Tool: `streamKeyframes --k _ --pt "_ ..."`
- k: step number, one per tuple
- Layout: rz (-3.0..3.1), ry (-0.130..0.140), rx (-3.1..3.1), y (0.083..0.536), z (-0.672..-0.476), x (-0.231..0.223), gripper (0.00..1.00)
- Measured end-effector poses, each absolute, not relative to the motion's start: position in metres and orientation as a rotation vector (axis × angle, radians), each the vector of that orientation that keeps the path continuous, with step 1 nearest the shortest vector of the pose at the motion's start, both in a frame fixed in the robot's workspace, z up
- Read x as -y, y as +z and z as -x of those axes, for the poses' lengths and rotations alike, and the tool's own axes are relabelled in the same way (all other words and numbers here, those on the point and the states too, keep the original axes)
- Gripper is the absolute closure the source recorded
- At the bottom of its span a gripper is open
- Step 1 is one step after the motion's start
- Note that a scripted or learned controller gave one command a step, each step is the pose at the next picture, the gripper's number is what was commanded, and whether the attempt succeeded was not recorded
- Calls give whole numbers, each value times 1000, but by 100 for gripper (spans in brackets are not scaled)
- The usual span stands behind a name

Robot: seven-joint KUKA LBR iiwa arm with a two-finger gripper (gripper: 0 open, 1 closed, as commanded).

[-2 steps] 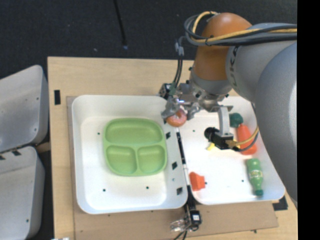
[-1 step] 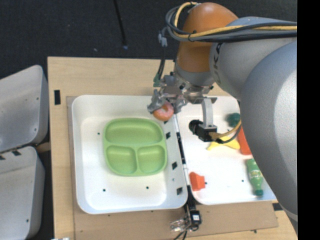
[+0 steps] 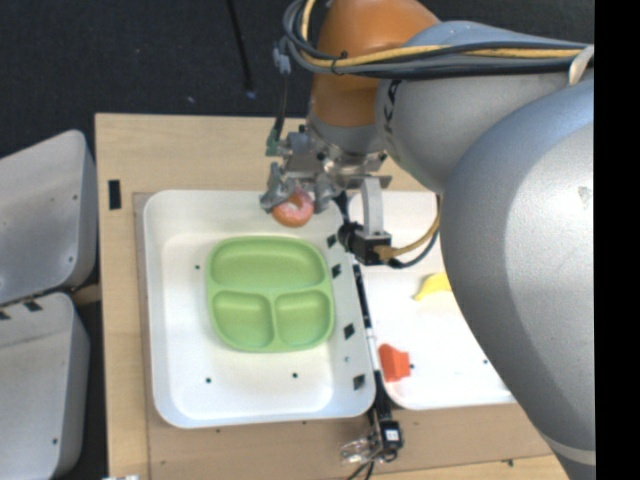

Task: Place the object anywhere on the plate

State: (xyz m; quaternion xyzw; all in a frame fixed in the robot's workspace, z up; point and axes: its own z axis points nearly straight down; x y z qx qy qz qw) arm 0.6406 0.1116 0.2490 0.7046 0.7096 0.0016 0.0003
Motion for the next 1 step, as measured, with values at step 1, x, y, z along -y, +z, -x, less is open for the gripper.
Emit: streamKeyframes --k 1 --pt "-2218 -1 -2224 248 -640 -108 0"
